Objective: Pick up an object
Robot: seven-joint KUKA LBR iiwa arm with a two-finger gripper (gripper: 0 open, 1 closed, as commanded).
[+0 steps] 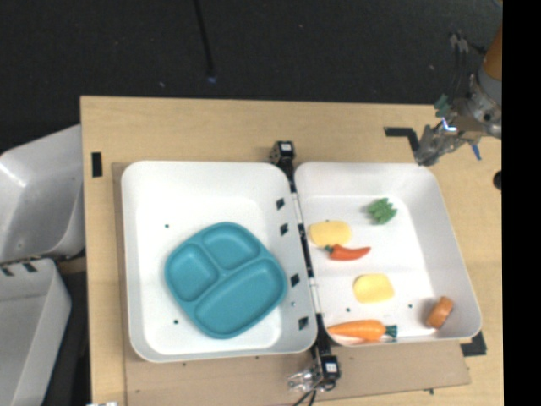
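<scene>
Bins sit side by side on the tan bench [254, 125], meeting at a hinged seam down the middle. The left bin [152, 201] holds a teal divided plate [224, 279] with three compartments, lying toward its near half. The right bin [423, 201] carries six small toy foods. A green broccoli-like piece [381, 211] lies near the far right corner. A yellow piece [330, 232] sits by the seam edge, with a red chili pepper [348, 252] touching its near side. A second yellow piece [373, 288] lies near the bin's middle. An orange carrot [362, 331] with a green top rests along the near edge, and a small orange-brown piece [439, 312] sits by the near right corner.

The gripper [439, 138] hangs over the bench just beyond the right bin's far right corner, clear of every toy; whether it is spread or closed cannot be told. No legible writing or labels appear on anything.
</scene>
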